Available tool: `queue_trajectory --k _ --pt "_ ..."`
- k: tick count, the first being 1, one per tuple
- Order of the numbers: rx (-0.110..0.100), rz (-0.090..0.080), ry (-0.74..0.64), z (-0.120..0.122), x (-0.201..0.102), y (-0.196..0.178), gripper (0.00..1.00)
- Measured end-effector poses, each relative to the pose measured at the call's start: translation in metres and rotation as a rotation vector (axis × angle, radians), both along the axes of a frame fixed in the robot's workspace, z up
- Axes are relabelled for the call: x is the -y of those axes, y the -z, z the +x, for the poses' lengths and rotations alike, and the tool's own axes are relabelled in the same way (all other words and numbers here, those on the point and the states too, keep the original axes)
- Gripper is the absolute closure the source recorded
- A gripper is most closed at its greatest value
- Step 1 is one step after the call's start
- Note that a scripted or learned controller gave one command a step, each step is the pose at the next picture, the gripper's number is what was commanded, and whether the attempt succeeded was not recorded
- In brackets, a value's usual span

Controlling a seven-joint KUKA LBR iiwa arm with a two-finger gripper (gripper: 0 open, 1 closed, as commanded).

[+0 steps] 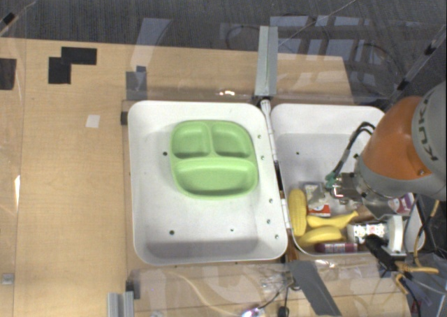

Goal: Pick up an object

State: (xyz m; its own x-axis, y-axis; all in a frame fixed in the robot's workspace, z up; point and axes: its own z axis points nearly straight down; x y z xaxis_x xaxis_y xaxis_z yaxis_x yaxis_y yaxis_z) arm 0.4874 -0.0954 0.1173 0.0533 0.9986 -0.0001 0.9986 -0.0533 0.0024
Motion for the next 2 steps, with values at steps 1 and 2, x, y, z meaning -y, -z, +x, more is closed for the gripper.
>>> queue_trajectory --k 1,2 --pt "0.015 -0.005 -0.025 0.03 -0.001 0.025 0.0" --pt "0.021 -0.002 -0.031 0.032 -0.005 0.015 1.0"
